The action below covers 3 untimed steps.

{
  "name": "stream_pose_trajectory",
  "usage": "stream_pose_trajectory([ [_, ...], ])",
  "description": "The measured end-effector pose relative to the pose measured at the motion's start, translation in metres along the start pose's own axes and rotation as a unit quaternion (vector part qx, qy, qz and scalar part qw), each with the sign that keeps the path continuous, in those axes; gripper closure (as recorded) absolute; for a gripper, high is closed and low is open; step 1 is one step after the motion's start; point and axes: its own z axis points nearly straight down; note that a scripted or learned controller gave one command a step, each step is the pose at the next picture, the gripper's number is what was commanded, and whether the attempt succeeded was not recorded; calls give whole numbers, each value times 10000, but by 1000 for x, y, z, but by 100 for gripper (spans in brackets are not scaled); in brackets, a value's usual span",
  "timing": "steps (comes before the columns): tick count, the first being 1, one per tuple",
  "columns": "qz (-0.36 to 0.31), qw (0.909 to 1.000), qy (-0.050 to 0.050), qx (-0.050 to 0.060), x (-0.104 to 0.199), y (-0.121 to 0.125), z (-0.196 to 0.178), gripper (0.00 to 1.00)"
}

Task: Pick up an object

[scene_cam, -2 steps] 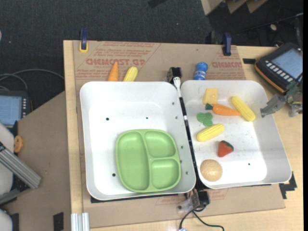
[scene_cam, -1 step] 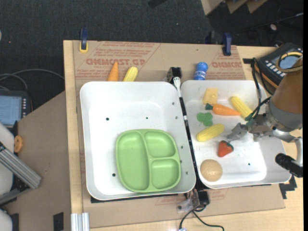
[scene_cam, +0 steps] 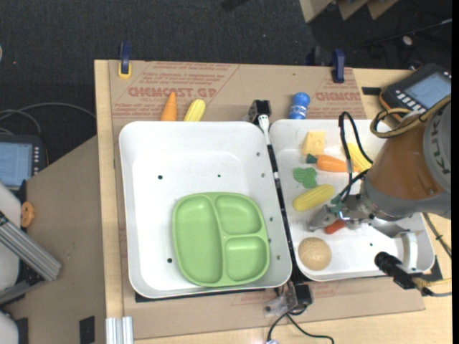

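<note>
The likeliest target is the small red piece (scene_cam: 334,227) lying on the floor of the right bin (scene_cam: 358,264), just below the corn cob (scene_cam: 313,197) and above the round tan bun (scene_cam: 314,253). Your gripper (scene_cam: 326,219) is down right beside it, reaching in low from the right, which reads as an approach for a grasp. Whether the tool is clenched, released or grasping the piece, you cannot tell from here. The carrot (scene_cam: 331,164), cheese wedge (scene_cam: 313,143) and green piece (scene_cam: 305,175) sit farther up the same bin. The left bin (scene_cam: 143,163) carries a green divided plate (scene_cam: 221,237).
</note>
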Motion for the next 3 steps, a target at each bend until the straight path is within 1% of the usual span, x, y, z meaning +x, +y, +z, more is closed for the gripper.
stream_pose_trajectory([
  [1,-8,10000,-20,-53,8,72,-3,0],
  [2,12,10000,-21,-41,6,69,-13,100],
  [3,-26,10000,-4,-77,71,75,-109,100],
])
